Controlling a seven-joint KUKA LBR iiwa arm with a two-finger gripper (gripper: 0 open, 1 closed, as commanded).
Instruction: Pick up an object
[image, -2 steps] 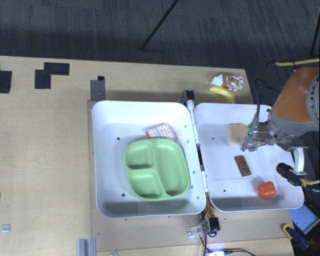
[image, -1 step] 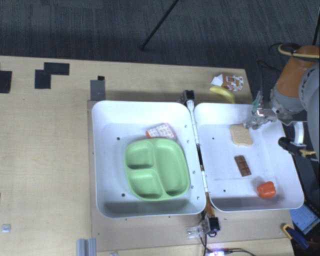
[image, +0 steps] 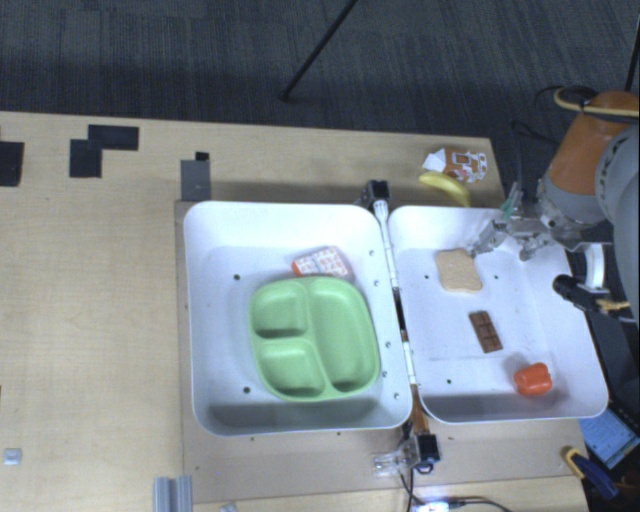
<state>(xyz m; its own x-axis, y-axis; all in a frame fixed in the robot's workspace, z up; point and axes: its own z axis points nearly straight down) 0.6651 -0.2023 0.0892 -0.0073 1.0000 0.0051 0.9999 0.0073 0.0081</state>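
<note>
Grey arm with orange band enters from the right; its two-finger gripper (image: 497, 236) hangs above the right white bin (image: 440, 385), just beside the flat tan bread-like slice (image: 459, 270). The claw's opening cannot be told; nothing is seen in it. The slice looks light, soft and crumbly, best pinched across its edges. Nearby lie a brown chocolate-like bar (image: 486, 331) and a small orange block (image: 533, 379). Pale wooden bench (image: 90, 330), dark carpet beyond.

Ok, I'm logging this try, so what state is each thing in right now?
Green tray: upright in the left bin, compartments bare.
Packet: flat, beside the tray's far edge.
Bread slice: flat in the right bin.
Chocolate bar: flat.
Orange block: resting, untouched.
Gripper: above the bread, holding nothing.
</note>
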